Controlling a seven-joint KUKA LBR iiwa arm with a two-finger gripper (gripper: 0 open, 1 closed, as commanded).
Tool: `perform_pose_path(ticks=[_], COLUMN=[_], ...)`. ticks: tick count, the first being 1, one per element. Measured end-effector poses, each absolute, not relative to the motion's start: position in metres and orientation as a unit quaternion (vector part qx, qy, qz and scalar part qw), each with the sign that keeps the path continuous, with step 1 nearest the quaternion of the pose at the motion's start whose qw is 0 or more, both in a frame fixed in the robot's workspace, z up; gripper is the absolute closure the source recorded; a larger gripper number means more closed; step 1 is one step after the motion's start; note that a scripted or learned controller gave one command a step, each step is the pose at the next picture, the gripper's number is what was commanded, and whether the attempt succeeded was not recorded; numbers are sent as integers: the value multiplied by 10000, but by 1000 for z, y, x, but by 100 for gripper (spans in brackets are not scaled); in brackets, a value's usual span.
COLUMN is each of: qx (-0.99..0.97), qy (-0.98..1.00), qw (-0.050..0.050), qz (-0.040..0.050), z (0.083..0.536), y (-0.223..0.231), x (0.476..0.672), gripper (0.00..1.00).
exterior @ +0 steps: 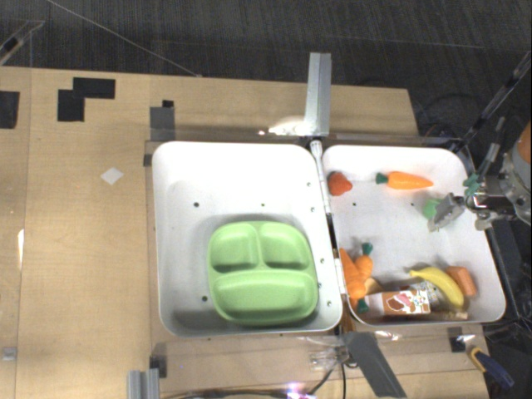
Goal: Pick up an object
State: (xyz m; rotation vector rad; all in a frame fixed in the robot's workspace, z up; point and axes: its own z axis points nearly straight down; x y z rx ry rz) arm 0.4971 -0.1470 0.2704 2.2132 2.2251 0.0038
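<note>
Pincer [446, 209] low at right bin's [399, 158] right wall, nothing visibly in it.
Can't tell if it's apart or together. Right bin: carrot [404, 180] near the top, red item [339, 184] top-left, banana [439, 283] and carton [409, 302] along the bottom, orange toys [356, 274] bottom-left. Left bin [174, 223] holds a green divided tray [263, 271].
</note>
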Motion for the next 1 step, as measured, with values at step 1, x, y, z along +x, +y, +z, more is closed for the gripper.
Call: perform_pose_path(ticks=[1], qx=[7608], qy=[6490], qw=[6], qz=[10], z=[171], y=[-133], x=[555], gripper=[0])
